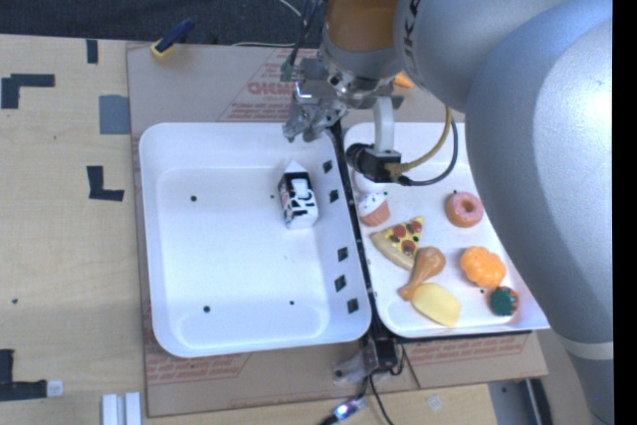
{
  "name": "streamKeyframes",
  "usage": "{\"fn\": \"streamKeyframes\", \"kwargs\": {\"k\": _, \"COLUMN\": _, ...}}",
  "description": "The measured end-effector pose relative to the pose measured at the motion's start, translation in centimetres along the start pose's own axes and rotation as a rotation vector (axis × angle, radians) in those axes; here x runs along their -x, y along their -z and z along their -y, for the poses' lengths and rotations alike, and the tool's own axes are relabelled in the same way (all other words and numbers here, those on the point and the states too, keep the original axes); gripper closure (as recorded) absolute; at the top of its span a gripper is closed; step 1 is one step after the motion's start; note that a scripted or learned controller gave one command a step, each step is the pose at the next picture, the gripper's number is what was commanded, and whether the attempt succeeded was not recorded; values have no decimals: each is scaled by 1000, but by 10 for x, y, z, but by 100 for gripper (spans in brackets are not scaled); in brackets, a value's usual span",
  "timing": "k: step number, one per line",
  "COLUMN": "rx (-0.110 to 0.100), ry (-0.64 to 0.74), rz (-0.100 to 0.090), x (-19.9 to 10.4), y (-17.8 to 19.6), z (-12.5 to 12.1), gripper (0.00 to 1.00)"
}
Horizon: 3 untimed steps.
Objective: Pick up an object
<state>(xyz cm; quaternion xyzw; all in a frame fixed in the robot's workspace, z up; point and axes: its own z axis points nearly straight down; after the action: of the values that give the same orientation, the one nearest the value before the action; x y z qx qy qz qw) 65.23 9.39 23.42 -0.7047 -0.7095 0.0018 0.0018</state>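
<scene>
Grey and orange, your arm (478, 25) reaches over the right bin (528, 318). The left bin (199, 314) holds a black-and-white carton (298, 199) near its right wall. Your gripper (307, 121) hangs just above the carton, apart from it; you cannot tell its state. Toy foods, among them a pizza slice (400, 242) and a donut (463, 209), lie in the right bin.

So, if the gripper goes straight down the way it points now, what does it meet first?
Probably the black-and-white carton in the left bin, which lies just below the gripper in the camera view. Depth is unclear, so it may land beside it.
</scene>
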Motion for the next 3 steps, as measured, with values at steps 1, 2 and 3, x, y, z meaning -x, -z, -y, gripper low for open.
{"fn": "streamKeyframes", "kwargs": {"k": 1, "rx": 2, "ry": -1, "rz": 1, "x": -53, "y": -45, "z": -16, "gripper": 100}}
{"fn": "streamKeyframes", "kwargs": {"k": 2, "rx": 20, "ry": -5, "rz": -2, "x": -34, "y": 114, "z": -17, "gripper": 100}}
{"fn": "streamKeyframes", "kwargs": {"k": 3, "rx": -8, "ry": -2, "rz": 3, "x": -76, "y": -19, "z": -14, "gripper": 100}}
